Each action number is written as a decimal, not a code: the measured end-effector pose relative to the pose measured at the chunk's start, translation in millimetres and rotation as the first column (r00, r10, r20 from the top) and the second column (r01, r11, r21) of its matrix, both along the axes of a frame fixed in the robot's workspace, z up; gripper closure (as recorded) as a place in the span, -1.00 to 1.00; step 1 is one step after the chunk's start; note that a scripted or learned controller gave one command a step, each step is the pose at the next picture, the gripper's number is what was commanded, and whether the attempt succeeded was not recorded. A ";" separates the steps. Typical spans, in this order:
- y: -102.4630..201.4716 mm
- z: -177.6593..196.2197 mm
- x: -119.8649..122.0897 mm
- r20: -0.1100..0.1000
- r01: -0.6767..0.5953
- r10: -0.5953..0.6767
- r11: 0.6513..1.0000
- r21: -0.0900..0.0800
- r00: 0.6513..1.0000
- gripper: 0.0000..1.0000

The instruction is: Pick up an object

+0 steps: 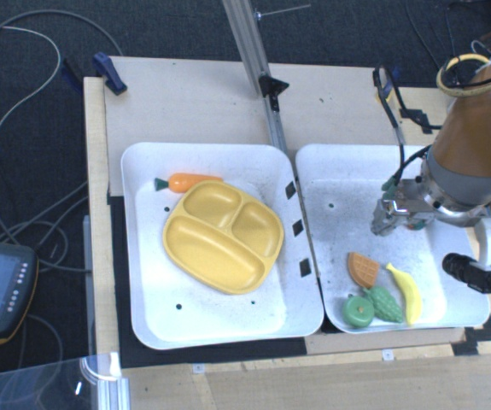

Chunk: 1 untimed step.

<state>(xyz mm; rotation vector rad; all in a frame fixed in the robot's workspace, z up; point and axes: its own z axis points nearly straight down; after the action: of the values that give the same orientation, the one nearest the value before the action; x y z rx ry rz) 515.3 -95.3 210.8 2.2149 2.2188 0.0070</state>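
Gripper (388, 220) of mine hangs low over the right bin (339, 169), above the toy cluster, and whether it is open or closed I cannot tell. Nothing shows in its hold. Just below it lies the orange waffle piece (364, 269), likeliest target since it is closest: flat, ridged, tan-orange. Beside the waffle sit a yellow banana (406, 290), a leafy green piece (386, 304), and a round green one (359, 312).

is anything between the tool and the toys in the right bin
Nothing visible does. The tool hangs over bare floor of the right bin, and the cracker, banana, green pickle and green round toy lie clustered toward the bin's near edge, with open floor between them and the tool.
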 end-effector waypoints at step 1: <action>-5.7 61.6 -2.8 0.001 0.000 0.000 1.000 0.000 1.000 1.00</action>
<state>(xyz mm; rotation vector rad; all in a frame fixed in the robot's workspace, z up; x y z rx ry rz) 512.6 -101.0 272.3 2.2147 2.2177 0.0079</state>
